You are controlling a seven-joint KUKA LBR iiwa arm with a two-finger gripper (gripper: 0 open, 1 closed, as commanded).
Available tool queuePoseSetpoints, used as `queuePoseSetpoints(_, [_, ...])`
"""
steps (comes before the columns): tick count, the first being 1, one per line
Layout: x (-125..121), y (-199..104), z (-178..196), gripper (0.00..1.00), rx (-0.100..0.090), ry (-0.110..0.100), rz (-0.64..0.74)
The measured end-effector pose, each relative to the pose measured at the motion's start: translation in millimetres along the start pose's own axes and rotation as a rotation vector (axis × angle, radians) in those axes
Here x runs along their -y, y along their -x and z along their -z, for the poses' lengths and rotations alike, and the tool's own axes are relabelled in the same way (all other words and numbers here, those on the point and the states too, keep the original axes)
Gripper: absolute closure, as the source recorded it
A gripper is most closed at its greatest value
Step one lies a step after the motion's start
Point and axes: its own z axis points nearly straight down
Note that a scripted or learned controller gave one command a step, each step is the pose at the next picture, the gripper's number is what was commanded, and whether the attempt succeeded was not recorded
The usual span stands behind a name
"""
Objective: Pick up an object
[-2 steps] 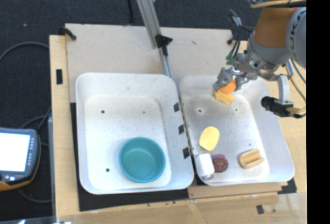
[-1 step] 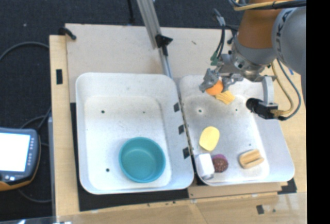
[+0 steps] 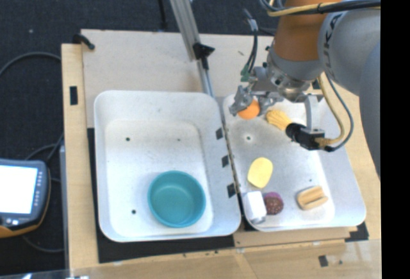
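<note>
My gripper (image 3: pixel 248 103) hangs over the far left corner of the right bin (image 3: pixel 339 204), and a small orange ball (image 3: pixel 249 109) shows between its fingers. A yellow ridged piece (image 3: pixel 278 119) lies just right of it. Nearer the front of that bin lie a pale yellow flat piece (image 3: pixel 260 172), a white block (image 3: pixel 255 205), a dark maroon ball (image 3: pixel 274 203) and a tan wooden block (image 3: pixel 312 197).
The left bin (image 3: pixel 115 143) holds a teal bowl (image 3: pixel 177 199) near its front. A slanted metal rod (image 3: pixel 186 18) stands behind the bins. A black cable connector (image 3: pixel 306 136) dangles from the arm over the right bin.
</note>
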Motion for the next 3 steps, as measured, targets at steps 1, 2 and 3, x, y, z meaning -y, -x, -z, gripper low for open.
queuePoseSetpoints(1, [-5,-53,-12,1.0,0.001,-0.004,0.0])
queuePoseSetpoints(2, [-14,-110,-8,1.0,0.001,0.003,0.001])
queuePoseSetpoints(3, [-14,-106,-8,0.0,0.003,0.002,-0.004])
